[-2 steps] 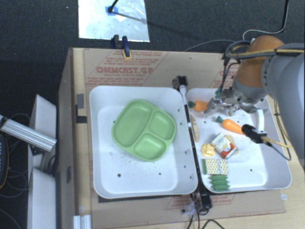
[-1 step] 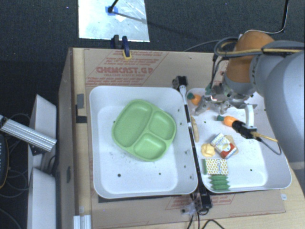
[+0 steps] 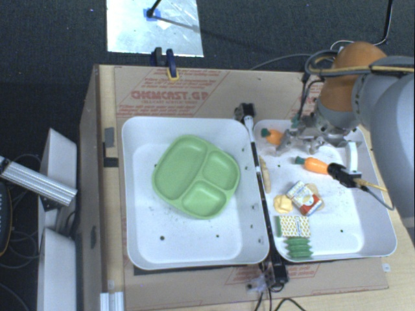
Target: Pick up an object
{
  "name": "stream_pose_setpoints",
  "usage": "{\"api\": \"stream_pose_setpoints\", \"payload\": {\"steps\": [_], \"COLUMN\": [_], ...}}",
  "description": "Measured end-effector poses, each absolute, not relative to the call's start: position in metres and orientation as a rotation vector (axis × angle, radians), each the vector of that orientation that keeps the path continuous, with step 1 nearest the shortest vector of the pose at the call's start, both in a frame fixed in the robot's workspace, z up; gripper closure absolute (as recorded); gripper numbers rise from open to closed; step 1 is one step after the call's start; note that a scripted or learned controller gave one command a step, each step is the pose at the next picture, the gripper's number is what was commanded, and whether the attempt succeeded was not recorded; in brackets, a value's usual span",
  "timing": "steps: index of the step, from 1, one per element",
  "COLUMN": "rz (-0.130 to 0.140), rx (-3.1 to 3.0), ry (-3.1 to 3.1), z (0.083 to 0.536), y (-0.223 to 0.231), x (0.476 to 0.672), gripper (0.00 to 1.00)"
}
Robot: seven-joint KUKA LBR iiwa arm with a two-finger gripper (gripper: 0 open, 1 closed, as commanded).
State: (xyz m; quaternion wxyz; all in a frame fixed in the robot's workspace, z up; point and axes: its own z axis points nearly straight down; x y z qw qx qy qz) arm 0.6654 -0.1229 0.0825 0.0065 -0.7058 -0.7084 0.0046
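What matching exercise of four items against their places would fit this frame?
Items:
1. green divided plate
2. orange carrot
3. green ridged piece
4. gripper

Places:
A. right bin, near its front edge
B. middle of the left bin
C. over the back of the right bin
D. right bin, just in front of the gripper

Pairs: 1-B, 2-D, 3-A, 4-C

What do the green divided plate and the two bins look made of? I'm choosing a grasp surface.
Green divided plate: likely moulded plastic, matte, with an even pale colour and soft rounded ridges. Left bin and right bin: probably thin formed plastic, smooth and white, with rounded corners and faint sheen, speckled with dark marks.
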Motion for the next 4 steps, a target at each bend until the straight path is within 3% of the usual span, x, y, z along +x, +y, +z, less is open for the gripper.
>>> {"api": "stream_pose_setpoints", "payload": {"steps": [1,2,3,4], "rz": [0.013,0.013,-0.001,-0.003], "rx": [-2.206,-2.206,-2.223,-2.218], "ry": [-2.218,-2.219,-2.224,-2.228], "z": [0.093,0.093,0.085,0.085], "y": [-0.122,-0.122,-0.141,-0.098], "x": [0.666,0.666,0.669,0.669], "gripper": [1.0,0.0,0.0,0.0]}}
